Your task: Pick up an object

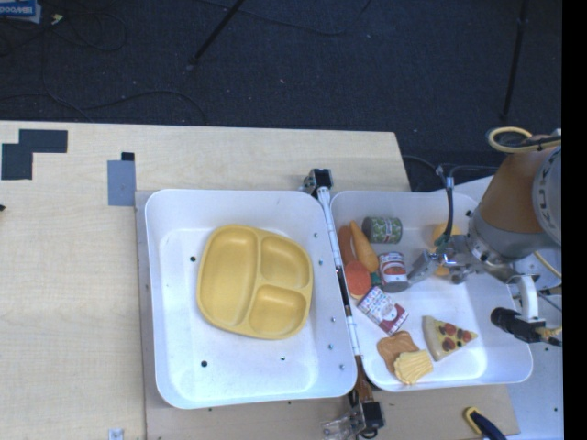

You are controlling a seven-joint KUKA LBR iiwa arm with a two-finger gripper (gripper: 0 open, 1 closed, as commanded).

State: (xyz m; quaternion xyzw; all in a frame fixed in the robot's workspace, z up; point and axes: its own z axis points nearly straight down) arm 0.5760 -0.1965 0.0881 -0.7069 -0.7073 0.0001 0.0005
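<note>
Bins are sitting side by side. A yellow tray (255, 280) is lying in the left bin (174, 374). Right of the tray, in the right bin (500, 365), a carrot (363, 247), two cans (393, 270), a packet (382, 310), crackers (404, 357) and a pizza slice (447, 336) are resting. The gripper (431, 263) is hanging just right of the cans; I cannot tell its grip.

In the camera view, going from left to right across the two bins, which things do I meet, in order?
Yellow divided tray in the left bin → carrot → small red can → pizza slice → gripper of the arm, over the right bin.
</note>
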